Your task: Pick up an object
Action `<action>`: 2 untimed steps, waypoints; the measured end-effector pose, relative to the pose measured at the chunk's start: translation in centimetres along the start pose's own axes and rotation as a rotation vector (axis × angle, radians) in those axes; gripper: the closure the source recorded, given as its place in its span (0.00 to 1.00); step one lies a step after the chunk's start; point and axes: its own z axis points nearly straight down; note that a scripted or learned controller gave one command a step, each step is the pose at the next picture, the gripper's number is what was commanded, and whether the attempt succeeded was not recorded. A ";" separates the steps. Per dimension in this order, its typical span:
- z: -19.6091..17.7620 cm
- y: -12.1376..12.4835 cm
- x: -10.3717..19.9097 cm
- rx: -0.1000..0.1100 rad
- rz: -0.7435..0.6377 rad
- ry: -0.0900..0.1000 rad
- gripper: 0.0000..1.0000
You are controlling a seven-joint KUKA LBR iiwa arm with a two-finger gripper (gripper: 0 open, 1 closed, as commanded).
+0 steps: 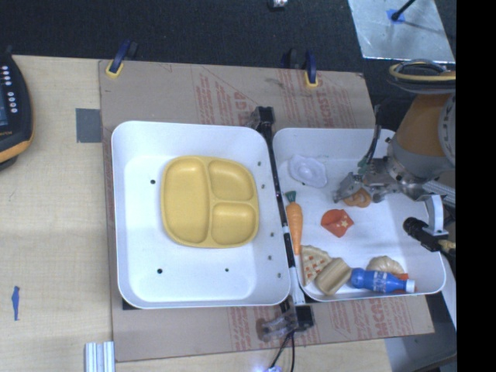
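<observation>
The right bin (pixel 403 142) holds several toy foods. My gripper (pixel 361 187) hangs low over its upper middle, right above a small orange-brown item (pixel 357 199) that it partly hides. A red strawberry-like piece (pixel 337 222) lies just below and left of it. A carrot (pixel 294 216) rests along the bin's left wall. A clear plastic piece (pixel 308 170) sits at the upper left. Along the bin's near edge lie a pizza slice (pixel 311 260), a bread roll (pixel 334 275), a blue bottle (pixel 377 280) and a tan bun (pixel 386 264).
The left bin (pixel 136 208) carries a yellow divided plate (pixel 209 201). The arm's grey and orange body (pixel 422 134) covers the right bin's upper right corner. A black part (pixel 425 235) juts over the right wall. A control pendant (pixel 12 107) lies at the far left.
</observation>
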 end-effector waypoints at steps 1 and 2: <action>-1.7 0.3 -0.2 -0.008 -0.005 -0.004 1.00; -1.7 0.3 -0.2 -0.008 -0.007 -0.004 0.00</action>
